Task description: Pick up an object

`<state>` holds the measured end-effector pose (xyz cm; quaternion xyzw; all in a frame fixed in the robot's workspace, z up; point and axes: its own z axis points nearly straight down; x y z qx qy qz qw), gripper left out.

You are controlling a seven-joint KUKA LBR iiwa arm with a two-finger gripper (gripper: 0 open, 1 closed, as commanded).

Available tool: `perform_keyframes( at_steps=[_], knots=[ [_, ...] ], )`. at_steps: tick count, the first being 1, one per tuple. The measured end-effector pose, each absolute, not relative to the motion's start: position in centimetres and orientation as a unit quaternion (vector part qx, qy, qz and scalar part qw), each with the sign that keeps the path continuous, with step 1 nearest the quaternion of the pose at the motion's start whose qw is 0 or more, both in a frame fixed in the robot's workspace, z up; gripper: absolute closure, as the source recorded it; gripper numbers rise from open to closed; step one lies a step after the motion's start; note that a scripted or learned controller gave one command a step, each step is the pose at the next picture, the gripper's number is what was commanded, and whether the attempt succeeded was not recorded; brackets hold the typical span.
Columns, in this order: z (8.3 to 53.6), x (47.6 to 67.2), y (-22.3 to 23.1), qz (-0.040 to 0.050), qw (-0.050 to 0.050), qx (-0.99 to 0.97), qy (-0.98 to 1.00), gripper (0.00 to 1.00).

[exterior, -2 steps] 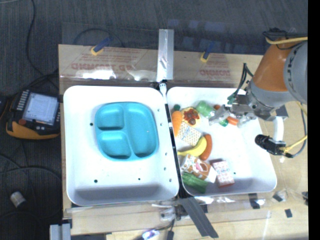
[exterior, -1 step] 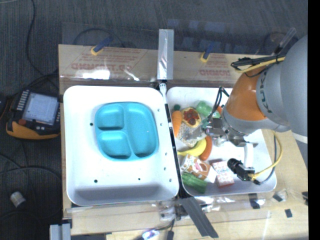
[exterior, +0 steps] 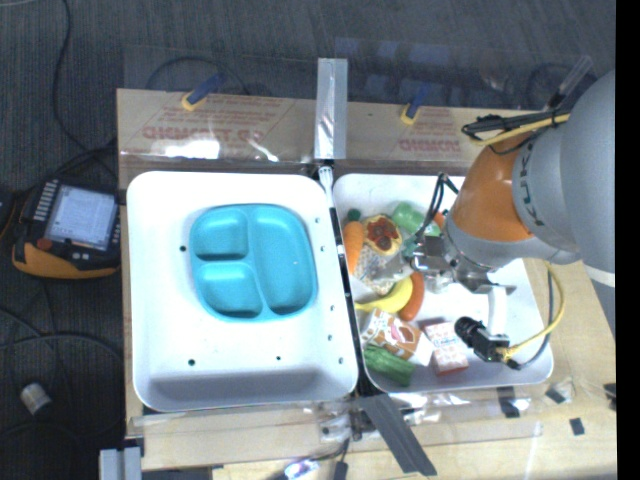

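Arm [exterior: 540,183] hangs low in the right bin [exterior: 530,373]; jaws' state can't be told. Banana [exterior: 393,297] lies just beside the jaws — light, smooth, curved; probably best gripped mid-body.

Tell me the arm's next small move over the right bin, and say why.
Probably a short drop straight down onto the banana. The gripper sits low in the right bin, just above the toy pile, with the banana right beside it and nothing seen in its grasp. The blue tray lies apart in the left bin, so no sideways travel is needed.
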<state>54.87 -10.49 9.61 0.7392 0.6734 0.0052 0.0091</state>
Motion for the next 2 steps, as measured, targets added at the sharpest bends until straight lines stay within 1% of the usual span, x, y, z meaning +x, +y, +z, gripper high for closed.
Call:
perform_keyframes(
  at_steps=[1,2],
  knots=[
    [10.8,55.1,-10.3,0.0079,0.009,0.738,0.674,1.0],
    [23.4,58.1,-9.2,-0.0004,-0.001,0.616,0.788,1.0]
  ],
)
